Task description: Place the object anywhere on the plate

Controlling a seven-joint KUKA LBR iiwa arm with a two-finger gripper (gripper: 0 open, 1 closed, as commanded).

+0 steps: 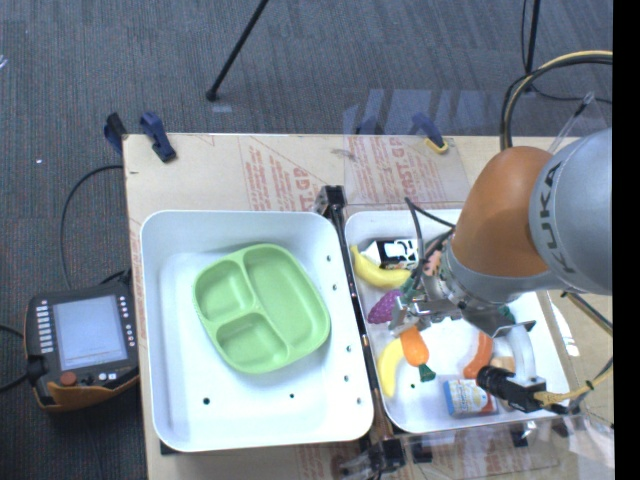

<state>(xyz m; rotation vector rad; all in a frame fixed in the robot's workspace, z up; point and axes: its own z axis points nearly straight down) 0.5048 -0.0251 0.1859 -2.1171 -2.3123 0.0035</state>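
1. The green plate [262, 308] lies in the left bin [160, 268], left of centre.
2. The gripper [420, 308] hangs low over the right bin [560, 368], centre right; I cannot tell its state.
3. Just beside it lie a carrot [414, 347], two bananas [378, 270] and a purple piece [383, 308].

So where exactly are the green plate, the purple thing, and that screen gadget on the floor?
green plate [262, 308]: camera view, on the ridge between its compartments.
purple thing [382, 308]: camera view, on its visible middle.
screen gadget [88, 332]: camera view, on its screen.
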